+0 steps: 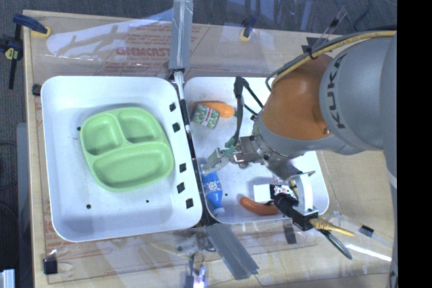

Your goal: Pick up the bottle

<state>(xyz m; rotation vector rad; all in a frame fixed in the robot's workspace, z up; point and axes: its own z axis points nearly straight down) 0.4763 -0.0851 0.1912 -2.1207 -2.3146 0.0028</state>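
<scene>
Grey two-finger gripper point(217, 160) hangs in the right white bin point(317, 175), jaws spread, nothing held. Clear plastic bottle with blue label point(212, 189) lies just below it by the left wall. Green 3-compartment plate point(126, 147) sits in the left white bin point(61, 145).

Even overhead light fills the room; the white bins point(61, 212) look bright, almost washed out. Glare streaks the clear plastic sheet point(115, 44) behind them. Shadows are soft, the whole view slightly grainy.
</scene>
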